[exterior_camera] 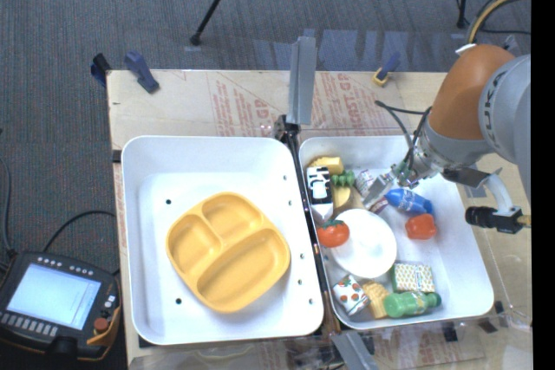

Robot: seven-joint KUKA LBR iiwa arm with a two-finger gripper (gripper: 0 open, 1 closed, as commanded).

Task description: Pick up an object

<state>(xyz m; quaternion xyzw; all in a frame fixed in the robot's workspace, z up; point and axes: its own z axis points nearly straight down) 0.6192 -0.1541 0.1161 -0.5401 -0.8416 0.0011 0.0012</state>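
Bench (217,104) of printed board stands on grey carpet (104,4); tool (392,183) grip state unclear.

A wooden bench (217,104) carries two shallow white bins: the right bin (473,269) lies beneath the fingers (401,178), the left bin (143,169) well off beside them.

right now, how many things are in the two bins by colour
Yellow: 4, the divided plate, block, piece by the green toy, piece
Red: 2, tomato, red object
Green: 3, bottle, small toy, checked box
Blue: 1, blue object
White: 1, round dish
Patterned: 2, black-and-white, red-spotted
Total: 13
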